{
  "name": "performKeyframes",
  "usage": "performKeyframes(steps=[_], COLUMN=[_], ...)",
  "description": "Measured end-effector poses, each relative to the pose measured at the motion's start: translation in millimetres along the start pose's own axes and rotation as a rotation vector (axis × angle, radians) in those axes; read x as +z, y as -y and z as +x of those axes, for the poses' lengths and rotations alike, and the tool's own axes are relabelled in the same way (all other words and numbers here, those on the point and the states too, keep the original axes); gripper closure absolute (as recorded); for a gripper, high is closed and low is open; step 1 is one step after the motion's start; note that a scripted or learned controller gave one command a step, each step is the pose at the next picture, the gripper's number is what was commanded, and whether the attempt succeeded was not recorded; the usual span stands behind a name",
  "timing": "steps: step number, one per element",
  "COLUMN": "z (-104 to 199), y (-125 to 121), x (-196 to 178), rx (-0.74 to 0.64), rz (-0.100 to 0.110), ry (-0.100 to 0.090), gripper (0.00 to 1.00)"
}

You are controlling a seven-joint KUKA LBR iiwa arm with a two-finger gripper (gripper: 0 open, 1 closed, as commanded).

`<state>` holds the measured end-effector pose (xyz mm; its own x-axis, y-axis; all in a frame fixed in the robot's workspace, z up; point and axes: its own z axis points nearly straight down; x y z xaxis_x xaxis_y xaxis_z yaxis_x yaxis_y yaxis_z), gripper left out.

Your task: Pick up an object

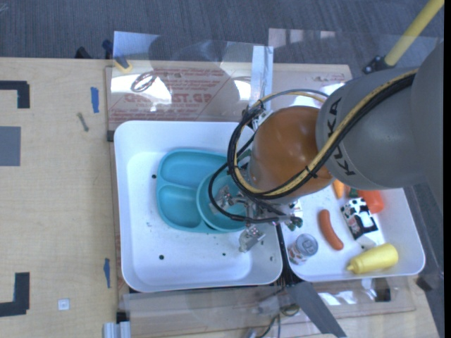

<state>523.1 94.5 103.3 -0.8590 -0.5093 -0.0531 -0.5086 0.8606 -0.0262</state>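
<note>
My gripper (245, 220) hangs low over the left bin (134, 189), near that bin's right wall. It is at the right rim of a blue bowl (215, 206). The bowl rests on a blue divided plate (176, 192) in the middle of the bin. The orange wrist band (285, 150) and grey arm cover the bowl's right side and the gap between the bins. I see nothing held in the gripper.
The right bin (412, 248) holds a red-brown sausage (330, 229), a yellow squeeze bottle (372, 259), a black-and-white object (358, 215), an orange piece (373, 201) and a small round grey can (305, 246). Clear plastic sheet (183, 94) lies behind the bins.
</note>
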Motion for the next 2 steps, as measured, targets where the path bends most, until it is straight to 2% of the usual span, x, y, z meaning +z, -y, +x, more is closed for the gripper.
performKeyframes(steps=[1,2], z=[-80,-18], y=[12,-18], x=[0,2], rx=[0.163,0.115], rz=[-0.035,-0.003], ry=[-0.118,-0.008], gripper=[0.0,0.0])
